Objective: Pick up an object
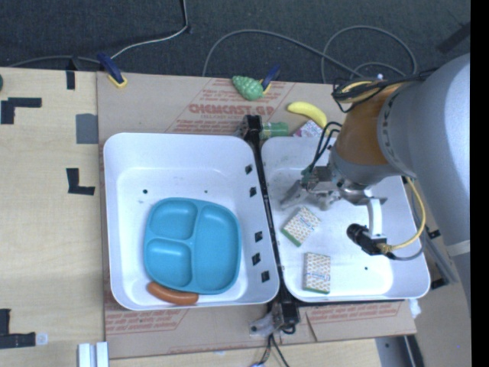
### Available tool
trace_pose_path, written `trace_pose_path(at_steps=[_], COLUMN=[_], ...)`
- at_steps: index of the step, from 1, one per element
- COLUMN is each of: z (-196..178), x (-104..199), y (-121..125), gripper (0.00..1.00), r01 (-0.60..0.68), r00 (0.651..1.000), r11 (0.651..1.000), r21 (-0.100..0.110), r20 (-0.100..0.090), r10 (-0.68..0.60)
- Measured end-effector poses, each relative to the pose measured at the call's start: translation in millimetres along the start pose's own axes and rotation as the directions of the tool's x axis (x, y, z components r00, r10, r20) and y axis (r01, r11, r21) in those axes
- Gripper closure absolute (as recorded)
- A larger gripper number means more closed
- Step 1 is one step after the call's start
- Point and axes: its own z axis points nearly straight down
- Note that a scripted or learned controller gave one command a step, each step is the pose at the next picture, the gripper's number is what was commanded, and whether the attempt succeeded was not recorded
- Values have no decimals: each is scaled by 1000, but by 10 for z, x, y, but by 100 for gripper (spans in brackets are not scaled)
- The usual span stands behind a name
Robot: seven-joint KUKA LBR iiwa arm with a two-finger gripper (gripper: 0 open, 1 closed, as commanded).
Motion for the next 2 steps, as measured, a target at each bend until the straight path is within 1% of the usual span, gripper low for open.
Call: trace_pose_path(at_steps=[1,2], z=[3,-3], x=[5,-10], y=[63,-27], gripper=[0,0], r01=[0,1], r00=[1000,1000], r11=[1000,1000], r21=[2,-5], r20=[-1,1], r10=[0,-1])
